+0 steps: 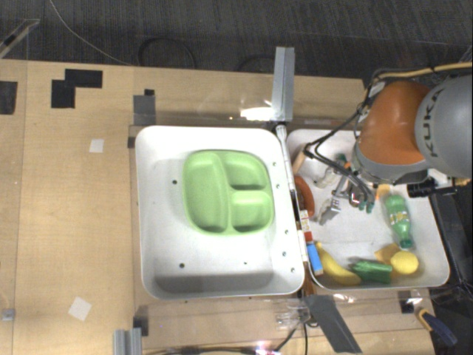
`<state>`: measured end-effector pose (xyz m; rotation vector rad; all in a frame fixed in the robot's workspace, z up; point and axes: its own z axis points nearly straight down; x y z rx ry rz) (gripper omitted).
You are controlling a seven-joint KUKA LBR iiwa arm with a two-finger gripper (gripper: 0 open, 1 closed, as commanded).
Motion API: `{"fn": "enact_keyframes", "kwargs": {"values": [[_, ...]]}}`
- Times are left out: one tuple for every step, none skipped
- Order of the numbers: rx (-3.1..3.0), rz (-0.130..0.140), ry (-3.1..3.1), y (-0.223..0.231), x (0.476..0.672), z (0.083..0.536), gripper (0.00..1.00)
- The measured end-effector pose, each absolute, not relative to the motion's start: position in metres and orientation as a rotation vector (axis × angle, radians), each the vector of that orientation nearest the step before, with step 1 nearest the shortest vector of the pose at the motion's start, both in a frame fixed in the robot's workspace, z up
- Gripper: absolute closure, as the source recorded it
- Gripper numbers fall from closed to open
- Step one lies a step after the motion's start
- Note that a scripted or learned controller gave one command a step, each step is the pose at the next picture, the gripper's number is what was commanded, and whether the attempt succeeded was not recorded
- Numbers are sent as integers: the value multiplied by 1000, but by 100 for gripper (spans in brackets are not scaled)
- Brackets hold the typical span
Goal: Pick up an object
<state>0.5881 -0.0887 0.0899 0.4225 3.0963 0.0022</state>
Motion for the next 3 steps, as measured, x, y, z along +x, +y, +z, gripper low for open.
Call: {"fn": "enact_keyframes", "kwargs": {"values": [[426,0,3097,-83,591,90,0],[424,2,3096,-84,585,90,0],[571,3,3070,-90,512,91,0]]}}
